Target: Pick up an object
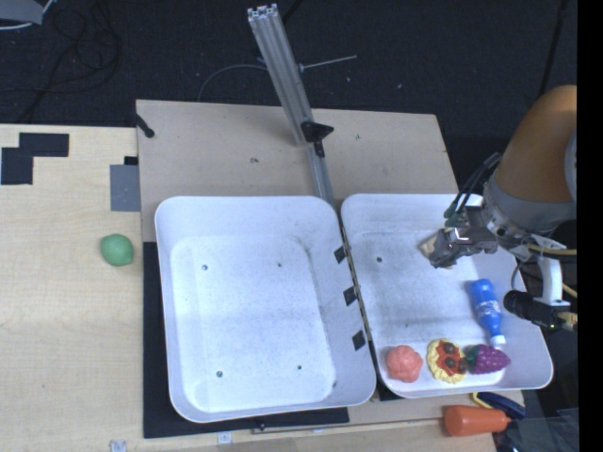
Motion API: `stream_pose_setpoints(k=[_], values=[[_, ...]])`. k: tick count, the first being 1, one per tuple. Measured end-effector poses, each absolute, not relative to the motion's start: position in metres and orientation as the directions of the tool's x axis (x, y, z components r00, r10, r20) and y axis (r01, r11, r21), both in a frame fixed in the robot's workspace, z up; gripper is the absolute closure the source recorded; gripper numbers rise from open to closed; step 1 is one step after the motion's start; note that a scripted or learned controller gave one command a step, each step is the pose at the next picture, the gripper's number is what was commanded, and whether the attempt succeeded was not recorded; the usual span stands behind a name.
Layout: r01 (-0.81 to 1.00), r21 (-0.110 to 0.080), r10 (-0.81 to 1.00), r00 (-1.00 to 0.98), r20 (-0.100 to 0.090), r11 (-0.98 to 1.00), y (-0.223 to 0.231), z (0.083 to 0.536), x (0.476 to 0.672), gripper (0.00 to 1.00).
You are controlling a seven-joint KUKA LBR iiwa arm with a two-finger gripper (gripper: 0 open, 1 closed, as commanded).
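Fingers (443, 250) low over the right bin (396, 281), above bare floor.

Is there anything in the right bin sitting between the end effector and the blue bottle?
Nothing visible. The end effector hangs over the right bin, and only bare white floor lies between it and the blue bottle. The pink toy, pizza toy and purple grapes lie farther along the near wall.

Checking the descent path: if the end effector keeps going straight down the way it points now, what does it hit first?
Probably bare floor of the right bin. The end effector points down over the upper part of that bin, apart from the blue bottle lying below it in the view. Depth is hard to judge from one slanted view.
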State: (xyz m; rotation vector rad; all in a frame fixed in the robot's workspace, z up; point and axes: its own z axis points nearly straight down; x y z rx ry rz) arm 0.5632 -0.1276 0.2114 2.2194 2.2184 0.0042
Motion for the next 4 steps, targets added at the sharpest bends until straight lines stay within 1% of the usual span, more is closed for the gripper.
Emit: stream_pose_setpoints(k=[1,2,3,4], values=[[1.0,0.0,1.0,-0.003,0.001,0.003,-0.081,0.223,0.554,1.0],[1.0,-0.001,1.0,-0.004,0.001,0.004,-0.025,0.224,0.538,1.0],[1.0,-0.001,1.0,-0.003,0.001,0.003,0.024,0.216,0.53,1.0],[1.0,0.0,1.0,-0.002,0.0,0.002,0.065,0.223,0.526,1.0]])
